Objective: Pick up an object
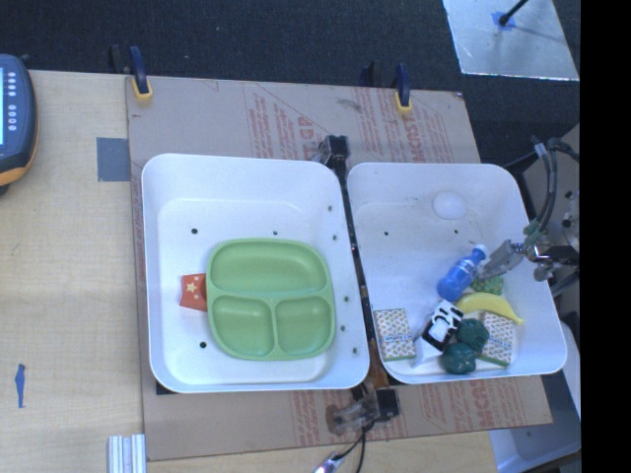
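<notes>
Blue bottle [460,275] lies touching the yellow banana [492,306]; the gripper [511,254], its spread unreadable, could nudge both and miss.

We see a slim grey metal gripper [510,255] at the right edge. Behind it, dark looping cables [548,166] and pale grey arm [569,205] parts.

Robotics lab/test bench: plywood table [69,294] w/ cardboard sheet [296,116] clamped at far edge by blue clamps [139,75], two white bins [163,264] fixed side by side at centre, handheld controller pendant [15,116] at far-left corner.
</notes>
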`<state>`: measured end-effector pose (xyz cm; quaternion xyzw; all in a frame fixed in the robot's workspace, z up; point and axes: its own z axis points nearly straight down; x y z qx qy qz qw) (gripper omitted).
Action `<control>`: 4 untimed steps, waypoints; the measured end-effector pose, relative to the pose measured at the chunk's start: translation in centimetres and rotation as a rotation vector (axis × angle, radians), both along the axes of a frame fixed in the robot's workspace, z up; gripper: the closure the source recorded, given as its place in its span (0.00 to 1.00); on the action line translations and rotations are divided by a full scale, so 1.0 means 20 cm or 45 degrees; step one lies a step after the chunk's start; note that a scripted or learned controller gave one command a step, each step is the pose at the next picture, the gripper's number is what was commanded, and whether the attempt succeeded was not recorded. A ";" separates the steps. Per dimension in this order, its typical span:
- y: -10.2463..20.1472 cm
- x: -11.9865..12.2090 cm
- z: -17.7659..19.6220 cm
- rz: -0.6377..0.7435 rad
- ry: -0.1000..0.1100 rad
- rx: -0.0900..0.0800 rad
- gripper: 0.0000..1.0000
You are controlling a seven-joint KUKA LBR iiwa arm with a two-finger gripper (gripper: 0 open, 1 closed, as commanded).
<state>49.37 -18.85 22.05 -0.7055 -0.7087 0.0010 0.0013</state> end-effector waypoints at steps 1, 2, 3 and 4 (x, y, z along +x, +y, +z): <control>-0.07 0.34 -0.67 0.006 0.008 0.001 0.00; -0.02 0.66 -0.64 0.004 -0.009 -0.001 0.00; 0.17 0.37 -0.13 0.001 -0.008 0.001 0.00; 0.10 0.18 -0.67 0.000 0.007 0.001 0.00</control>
